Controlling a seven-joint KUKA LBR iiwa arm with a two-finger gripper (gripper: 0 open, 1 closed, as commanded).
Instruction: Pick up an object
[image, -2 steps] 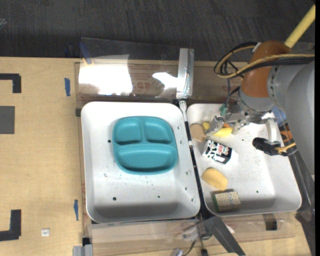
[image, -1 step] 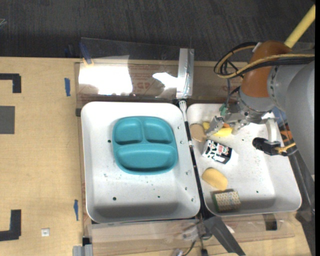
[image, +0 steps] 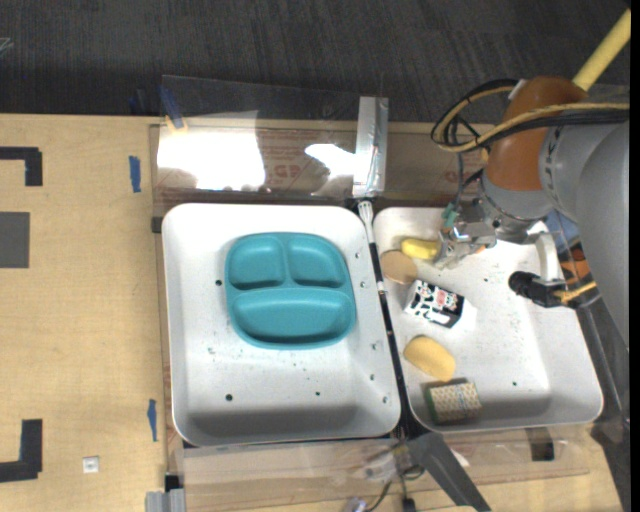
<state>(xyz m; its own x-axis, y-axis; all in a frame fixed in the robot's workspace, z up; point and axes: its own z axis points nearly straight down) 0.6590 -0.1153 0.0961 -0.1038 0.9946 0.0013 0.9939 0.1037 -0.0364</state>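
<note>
Camera view: jaws seemingly touching a yellow, banana-like object.

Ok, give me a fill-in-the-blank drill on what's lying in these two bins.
1. The teal divided tray lies in the ___ bin.
2. The tray has ___ compartments.
3. The black-and-white patterned object lies in the ___ bin.
4. The hand hovers over the right bin's ___ corner, beside a yellow object.

Missing words: left; three; right; far-left
</note>
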